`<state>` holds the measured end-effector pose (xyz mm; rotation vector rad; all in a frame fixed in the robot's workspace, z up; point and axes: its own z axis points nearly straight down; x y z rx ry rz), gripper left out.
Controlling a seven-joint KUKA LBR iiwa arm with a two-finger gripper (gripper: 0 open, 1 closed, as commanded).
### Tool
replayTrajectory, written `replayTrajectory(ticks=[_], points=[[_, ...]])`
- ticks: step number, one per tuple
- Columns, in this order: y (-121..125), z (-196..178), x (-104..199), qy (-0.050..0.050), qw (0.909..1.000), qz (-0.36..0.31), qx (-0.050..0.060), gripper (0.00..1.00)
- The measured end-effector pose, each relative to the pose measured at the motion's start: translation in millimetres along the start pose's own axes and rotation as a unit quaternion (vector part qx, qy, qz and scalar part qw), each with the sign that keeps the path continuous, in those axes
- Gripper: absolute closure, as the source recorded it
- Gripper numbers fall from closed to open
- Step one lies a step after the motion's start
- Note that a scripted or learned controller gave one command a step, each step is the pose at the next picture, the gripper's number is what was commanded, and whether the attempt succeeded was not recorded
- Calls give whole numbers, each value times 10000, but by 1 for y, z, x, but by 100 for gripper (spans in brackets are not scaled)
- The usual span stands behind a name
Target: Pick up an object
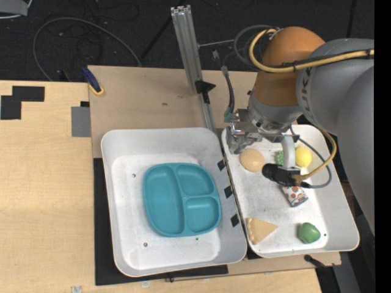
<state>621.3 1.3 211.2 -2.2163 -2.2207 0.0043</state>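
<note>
Since the gripper (pixel 237 140) hangs over the far-left part of the right bin (pixel 330 212), the likeliest target in the camera view is the tan bun (pixel 251 160). It lies on that bin's floor just nearside of the gripper; touching or a hair apart, can't tell. Gripper state: can't tell, wrist blocks it

Others in the right bin: yellow lemon (pixel 303 157) twd its far middle, small red-white box (pixel 295 195) approx at its centre, tan wedge (pixel 263 229) by its near-left corner, green fruit (pixel 309 232) nr its near rim. Teal tray (pixel 180 200) sits in the left bin (pixel 122 163), just past the right bin's left wall

Handling, my guess: bun looks light, prob. toy plastic or foam, smooth + rounded, so may squirt out. Take it across the short width, at the middle

Long axis: slightly oval, runs roughly parallel to the right bin's far rim; no clear pointed end
</note>
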Motion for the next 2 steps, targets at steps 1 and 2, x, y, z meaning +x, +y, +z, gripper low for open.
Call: replayTrajectory(ticks=[1, 2], points=[[6, 3, 45, -4, 10000, -1, -12, 100], [13, -3, 91, -3, 10000, 1, -16, 100]])
